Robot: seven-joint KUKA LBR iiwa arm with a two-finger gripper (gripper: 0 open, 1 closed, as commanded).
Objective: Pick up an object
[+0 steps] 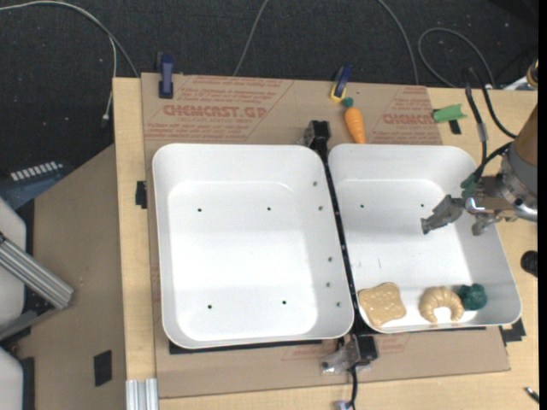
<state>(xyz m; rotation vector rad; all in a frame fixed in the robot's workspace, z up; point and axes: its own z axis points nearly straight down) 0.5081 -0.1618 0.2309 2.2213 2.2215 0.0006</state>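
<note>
In the right bin, along its front wall, lie a tan toast-like slice, a pale croissant and a small dark green object touching the croissant's right side. My gripper hangs over the right part of this bin, well behind those three items. It is open with nothing between its fingers; the left finger points down and left.
The left bin sits beside the right one, and their walls meet along the middle. An orange carrot lies on the cardboard behind the bins. Blue and yellow clamps and green tape are at the back edge.
</note>
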